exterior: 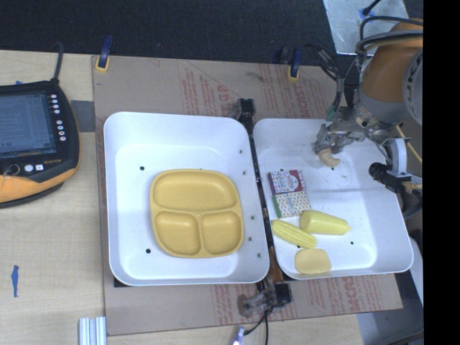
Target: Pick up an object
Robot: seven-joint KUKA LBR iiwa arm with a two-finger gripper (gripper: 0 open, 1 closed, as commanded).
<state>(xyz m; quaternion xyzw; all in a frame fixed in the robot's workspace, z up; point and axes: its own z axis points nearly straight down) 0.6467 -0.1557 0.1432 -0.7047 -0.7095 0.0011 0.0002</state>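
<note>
Two white bins stand side by side on the counter (50, 221), on a sheet of brown cardboard (180, 85). The left bin (122, 192) holds one thing, a yellow plate with three compartments (195, 212), lying flat near the middle.

The right bin (381, 228) holds five things. I count one small printed packet (288, 192) lying flat close to the wall between the bins, one yellow corn cob (294, 233) just below it, one yellow block (324, 223) beside the corn and touching it or almost, one round yellow piece (313, 261) at the near edge of the bin, and one small tan piece (330, 158) in the far part, well apart from the others.

The arm (388, 77) comes in from the right, grey with an orange band. Its pincer (327, 148) hangs over the far part of the right bin, directly at the small tan piece. If the pincer is apart or together, I cannot tell.

Around the bins: one black and orange tablet (32, 142) lies on the counter at the left, two clamps (104, 52) hold the far edge of the cardboard, and cables run beside the arm.
</note>
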